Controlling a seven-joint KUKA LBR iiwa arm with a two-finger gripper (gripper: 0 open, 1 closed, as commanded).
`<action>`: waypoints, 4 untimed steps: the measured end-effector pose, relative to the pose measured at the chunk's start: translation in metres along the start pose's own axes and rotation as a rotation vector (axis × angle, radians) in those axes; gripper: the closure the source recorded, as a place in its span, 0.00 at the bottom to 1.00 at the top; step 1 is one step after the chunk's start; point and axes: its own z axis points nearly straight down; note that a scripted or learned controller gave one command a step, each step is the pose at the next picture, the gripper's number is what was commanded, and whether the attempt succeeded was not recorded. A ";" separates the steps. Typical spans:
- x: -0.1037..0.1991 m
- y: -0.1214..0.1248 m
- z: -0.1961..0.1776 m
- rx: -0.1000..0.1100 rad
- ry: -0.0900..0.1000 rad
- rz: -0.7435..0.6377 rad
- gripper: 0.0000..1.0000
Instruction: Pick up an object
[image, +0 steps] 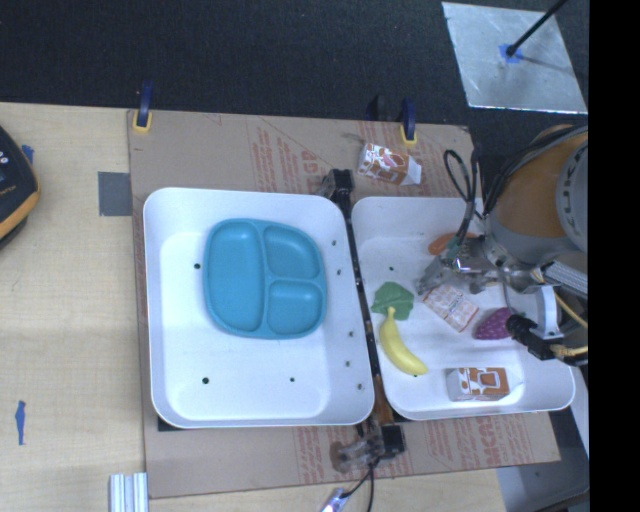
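Note:
The right white bin holds a yellow banana, a green leafy toy, a pale pink packet, a purple grape bunch, an orange-and-white carton and an orange piece partly hidden by the arm. My gripper hangs low over the bin's middle, just above the pink packet, its fingers pointing left. Nothing shows between the fingers.
The left white bin carries a blue divided plate. A small snack packet lies on the cardboard behind the bins. The grey arm with its orange band covers the right bin's far right corner. Cables loop there.

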 end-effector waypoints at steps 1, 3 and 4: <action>-0.011 0.069 0.000 -0.004 0.001 0.002 0.00; 0.026 0.069 -0.004 -0.001 0.001 -0.001 1.00; -0.032 0.010 -0.086 -0.004 -0.001 0.003 1.00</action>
